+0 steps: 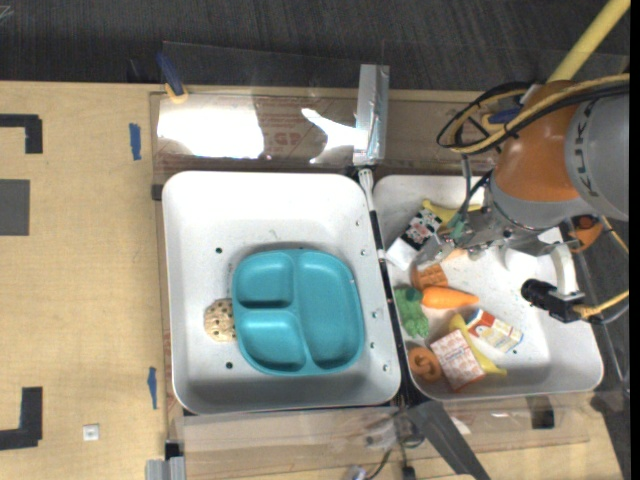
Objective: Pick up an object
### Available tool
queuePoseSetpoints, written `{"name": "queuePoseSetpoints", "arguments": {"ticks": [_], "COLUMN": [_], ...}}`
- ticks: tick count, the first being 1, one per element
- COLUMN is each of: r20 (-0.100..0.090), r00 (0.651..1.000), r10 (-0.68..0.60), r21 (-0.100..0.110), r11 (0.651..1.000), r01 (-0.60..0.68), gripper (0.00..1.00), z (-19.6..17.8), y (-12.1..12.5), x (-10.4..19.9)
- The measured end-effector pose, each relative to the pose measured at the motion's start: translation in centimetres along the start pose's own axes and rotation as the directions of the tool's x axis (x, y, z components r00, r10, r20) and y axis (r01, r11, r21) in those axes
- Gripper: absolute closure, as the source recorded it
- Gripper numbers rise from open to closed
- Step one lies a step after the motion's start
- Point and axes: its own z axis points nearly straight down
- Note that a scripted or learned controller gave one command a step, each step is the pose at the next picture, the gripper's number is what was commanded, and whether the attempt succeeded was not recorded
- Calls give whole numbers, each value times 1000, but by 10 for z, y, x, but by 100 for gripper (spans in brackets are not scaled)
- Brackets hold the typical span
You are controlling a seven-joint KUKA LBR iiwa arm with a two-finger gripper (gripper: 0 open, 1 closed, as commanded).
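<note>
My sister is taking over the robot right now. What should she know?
Pincer: low over the back of the right bin; its grip cannot be judged from this view.
Things: the toy pile lies at that bin's left side, with a carrot, a green piece and a small carton. The left bin holds a teal divided tray and a cookie beside it.
Done: nothing visibly picked up.
Left: grab one object and lift it.

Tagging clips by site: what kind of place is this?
Likely a robotics lab pick-testing bench, not a kitchen. Two white bins sit on a plywood bench marked with tape, a cabled robot arm reaches in, and toy food is piled in the right bin.
</note>
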Motion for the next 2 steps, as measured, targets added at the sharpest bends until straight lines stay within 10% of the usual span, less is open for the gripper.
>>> {"name": "queuePoseSetpoints", "arguments": {"ticks": [1, 2], "r20": [3, 1], "r00": [990, 1000], "r10": [-138, -23], "r21": [-7, -6], "r11": [990, 1000], "r01": [138, 23], "gripper": [0, 0], "z": [37, -62], "y": [-51, -71], "x": [4, 33]}}
